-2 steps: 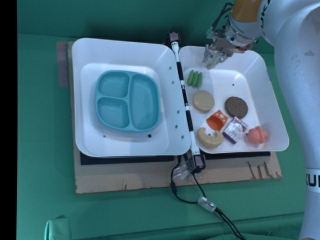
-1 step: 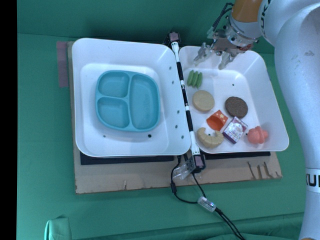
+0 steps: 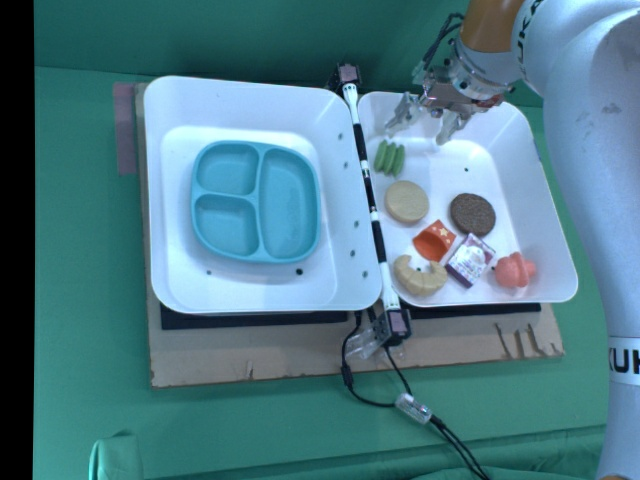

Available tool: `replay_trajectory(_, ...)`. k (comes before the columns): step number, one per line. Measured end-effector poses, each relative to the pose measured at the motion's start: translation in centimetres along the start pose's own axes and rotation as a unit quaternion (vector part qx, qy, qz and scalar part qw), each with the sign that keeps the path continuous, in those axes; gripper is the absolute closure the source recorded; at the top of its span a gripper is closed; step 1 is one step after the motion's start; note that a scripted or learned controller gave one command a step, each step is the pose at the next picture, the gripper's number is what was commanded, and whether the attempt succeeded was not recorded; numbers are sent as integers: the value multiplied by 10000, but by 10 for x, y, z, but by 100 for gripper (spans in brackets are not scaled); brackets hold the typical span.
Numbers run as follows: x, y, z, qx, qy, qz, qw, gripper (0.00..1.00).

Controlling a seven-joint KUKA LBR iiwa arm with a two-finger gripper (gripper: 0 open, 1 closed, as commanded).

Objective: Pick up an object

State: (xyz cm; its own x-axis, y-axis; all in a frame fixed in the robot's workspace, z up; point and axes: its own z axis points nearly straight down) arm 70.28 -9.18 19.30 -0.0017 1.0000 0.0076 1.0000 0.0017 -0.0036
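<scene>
White for both bins [image 3: 250,103]; teal for the divided plate [image 3: 256,201]. Green pea pods [image 3: 389,157], tan round cracker [image 3: 407,202], dark brown cookie [image 3: 472,213], red fries carton [image 3: 435,240] (yellow marks), pinkish-orange toy [image 3: 513,270], green bench cloth [image 3: 80,268].

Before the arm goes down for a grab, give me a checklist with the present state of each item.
1. Gripper open: ok, fingers spread with nothing between them.
2. Gripper over the right bin: ok, it is above the far end.
3. Nearest target free of neighbours: ok, the green pea pods lie apart from the round cracker.
4. Gripper lined up over the pea pods: not ok, it sits beyond them, toward the far rim.
5. Crowding at the near end: not ok, the croissant, fries box and snack packet lie close together.
6. Gripper height above the bin: cannot tell.
</scene>
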Motion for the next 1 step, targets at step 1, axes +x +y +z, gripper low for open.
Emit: replay_trajectory(1,5,2,-13,-11,57,9,10000,100)
